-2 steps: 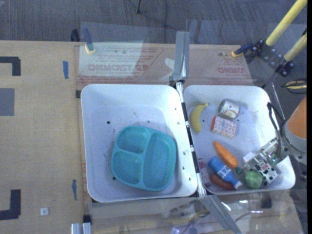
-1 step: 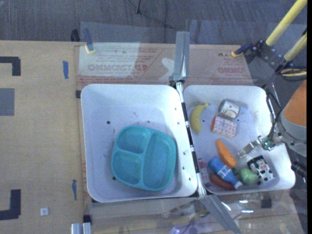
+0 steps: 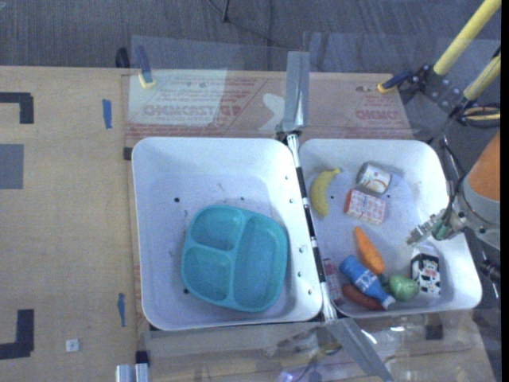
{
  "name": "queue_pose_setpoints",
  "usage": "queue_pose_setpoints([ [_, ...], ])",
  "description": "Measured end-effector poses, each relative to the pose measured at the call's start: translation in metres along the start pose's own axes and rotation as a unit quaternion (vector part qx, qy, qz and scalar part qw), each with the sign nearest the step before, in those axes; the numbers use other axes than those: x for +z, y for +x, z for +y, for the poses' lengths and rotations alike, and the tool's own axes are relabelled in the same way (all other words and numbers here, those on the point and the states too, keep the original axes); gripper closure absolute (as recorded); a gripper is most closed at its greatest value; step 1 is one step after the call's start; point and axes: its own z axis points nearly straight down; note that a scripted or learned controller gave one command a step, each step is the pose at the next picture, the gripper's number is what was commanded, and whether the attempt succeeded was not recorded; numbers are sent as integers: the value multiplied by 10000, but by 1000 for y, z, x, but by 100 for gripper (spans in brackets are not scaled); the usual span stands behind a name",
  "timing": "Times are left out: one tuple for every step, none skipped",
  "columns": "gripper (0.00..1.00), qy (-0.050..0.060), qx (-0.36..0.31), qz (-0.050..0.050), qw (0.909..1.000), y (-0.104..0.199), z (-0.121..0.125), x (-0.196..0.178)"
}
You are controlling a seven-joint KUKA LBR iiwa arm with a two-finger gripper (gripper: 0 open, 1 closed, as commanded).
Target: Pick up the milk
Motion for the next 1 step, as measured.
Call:
queue_pose_setpoints([
  [0,3,-3,10,10000,1,0,0],
])
